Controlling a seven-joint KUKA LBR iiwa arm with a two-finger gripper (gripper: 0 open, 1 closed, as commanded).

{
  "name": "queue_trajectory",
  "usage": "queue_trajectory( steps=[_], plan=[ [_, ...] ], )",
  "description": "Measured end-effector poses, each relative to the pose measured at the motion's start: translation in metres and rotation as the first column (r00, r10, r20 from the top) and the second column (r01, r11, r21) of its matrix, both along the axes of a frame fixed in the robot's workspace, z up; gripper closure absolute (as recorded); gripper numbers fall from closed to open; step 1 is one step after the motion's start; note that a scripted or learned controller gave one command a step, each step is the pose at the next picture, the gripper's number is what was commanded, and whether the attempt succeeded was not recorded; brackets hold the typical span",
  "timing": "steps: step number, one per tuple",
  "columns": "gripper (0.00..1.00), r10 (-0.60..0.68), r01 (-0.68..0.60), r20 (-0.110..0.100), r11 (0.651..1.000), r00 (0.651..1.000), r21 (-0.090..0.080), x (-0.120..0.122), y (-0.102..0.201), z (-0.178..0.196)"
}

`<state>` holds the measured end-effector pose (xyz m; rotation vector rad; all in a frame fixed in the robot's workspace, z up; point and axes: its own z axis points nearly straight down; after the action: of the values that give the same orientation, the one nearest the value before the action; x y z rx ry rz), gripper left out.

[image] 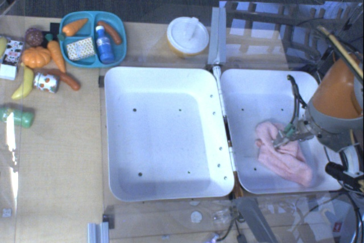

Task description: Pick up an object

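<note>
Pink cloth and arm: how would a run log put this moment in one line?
arm: over right bin | gripper: at cloth | cloth: lying in bin | lift: not yet

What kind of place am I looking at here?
Probably a robotics lab: a robot arm reaches over two white bins, its hand at a pink cloth, with toy food beside them.

Robot lab: bench bins, toy food.
</note>
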<state>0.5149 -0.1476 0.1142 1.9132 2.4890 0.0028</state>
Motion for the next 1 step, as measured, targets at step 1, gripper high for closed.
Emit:
queue_trajectory(
  steps=[1],
  plan=[
    [0.00,0.036,-0.035,0.029,0.999,0.999,-0.013,0.0054,0.0311,-0.0160]
  ],
)
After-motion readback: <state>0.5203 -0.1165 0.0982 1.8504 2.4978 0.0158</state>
